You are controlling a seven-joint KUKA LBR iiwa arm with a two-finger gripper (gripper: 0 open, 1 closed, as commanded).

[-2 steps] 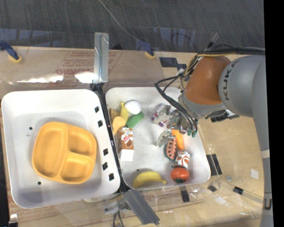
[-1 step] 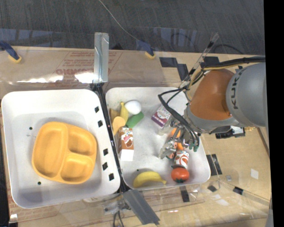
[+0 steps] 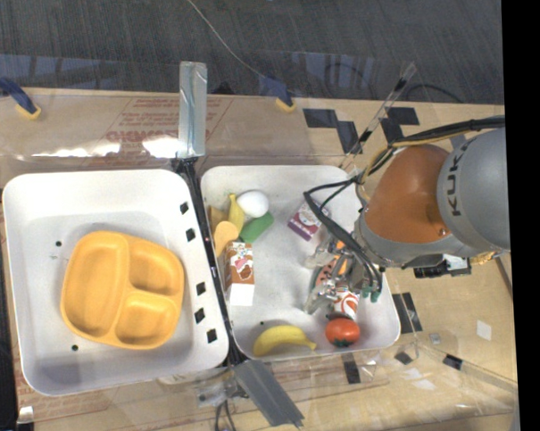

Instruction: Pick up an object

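My gripper (image 3: 329,283) hangs low over the right side of the right bin (image 3: 282,294), under the grey arm with its orange band (image 3: 412,204). A small red and white object (image 3: 347,303) lies just below and right of it, partly hidden by the gripper. A red tomato (image 3: 343,331) and a yellow banana (image 3: 283,339) rest near the bin's front wall. A purple and white box (image 3: 303,223) lies behind the gripper. A brown and white carton (image 3: 240,269), a white egg (image 3: 252,204) and a green piece (image 3: 258,226) sit on the bin's left side.
The left bin (image 3: 31,265) holds a yellow divided tray (image 3: 121,288). Yellow and orange pieces (image 3: 226,232) crowd the right bin's back left corner. Black cables (image 3: 327,199) loop from the wrist over the bin. There is bare floor in the right bin's middle.
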